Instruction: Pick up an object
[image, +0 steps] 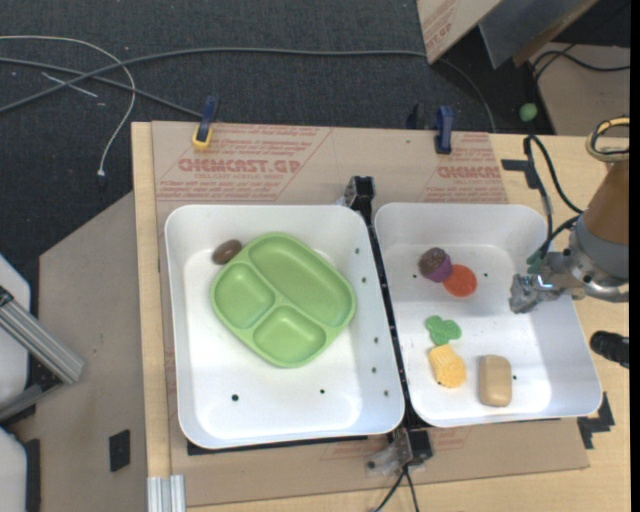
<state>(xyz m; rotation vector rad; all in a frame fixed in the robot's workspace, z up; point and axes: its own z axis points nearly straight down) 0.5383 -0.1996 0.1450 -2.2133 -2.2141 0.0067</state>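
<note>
The right bin (500, 222) holds a purple round piece (434, 263) touching an orange-red round piece (460, 282), a small green leafy piece (441, 328), a yellow corn-like piece (449, 367) and a tan bread-like block (494, 380). My gripper (527, 290) hangs over the right bin's right side, to the right of the orange-red piece and above the tan block. No object is visible at its tip.
The left bin (200, 340) carries a green three-compartment tray (283, 297) and a small brown piece (227, 251) at its upper left. A black clip (360, 190) sits between the bins. Cardboard (270, 160) lies under both, held by blue clamps (207, 117).
</note>
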